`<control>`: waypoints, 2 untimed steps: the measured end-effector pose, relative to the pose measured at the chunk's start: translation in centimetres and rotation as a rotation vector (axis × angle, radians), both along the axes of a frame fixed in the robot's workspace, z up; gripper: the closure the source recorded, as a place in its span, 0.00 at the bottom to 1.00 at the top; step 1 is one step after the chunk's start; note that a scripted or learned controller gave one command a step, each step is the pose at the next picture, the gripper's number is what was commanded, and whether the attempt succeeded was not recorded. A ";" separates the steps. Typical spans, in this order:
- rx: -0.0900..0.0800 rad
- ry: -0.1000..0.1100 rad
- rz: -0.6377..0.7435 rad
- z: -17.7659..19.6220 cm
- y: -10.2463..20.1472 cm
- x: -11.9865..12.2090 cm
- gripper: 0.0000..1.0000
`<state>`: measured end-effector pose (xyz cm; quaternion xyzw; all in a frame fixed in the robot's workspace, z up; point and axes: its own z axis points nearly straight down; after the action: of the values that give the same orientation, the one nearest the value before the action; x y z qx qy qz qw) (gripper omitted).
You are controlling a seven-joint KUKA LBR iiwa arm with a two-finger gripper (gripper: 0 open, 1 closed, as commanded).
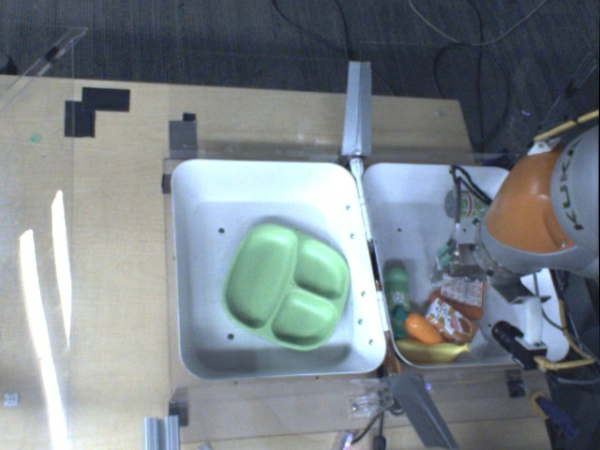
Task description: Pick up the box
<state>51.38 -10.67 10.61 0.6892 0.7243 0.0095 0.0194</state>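
The box [451, 315] is a small red and orange carton with white print, lying flat near the front of the right bin [412, 204]. My gripper [458, 262] hangs from the orange-banded wrist [525, 209] directly over the box's far end, and its body hides that end. Whether it touches the box is unclear.
Beside the box lie a green bottle-like item [397, 279], an orange carrot-like piece [421, 327] and a yellow banana [433, 350] along the front wall. The left bin [202, 214] holds a green divided plate [287, 284]. A metal divider [357, 111] stands behind the bins.
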 end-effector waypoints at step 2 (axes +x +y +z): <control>0.004 0.015 0.041 -1.3 -4.3 -1.8 0.00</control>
<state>49.55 -14.92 9.30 0.6745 0.7382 0.0063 0.0122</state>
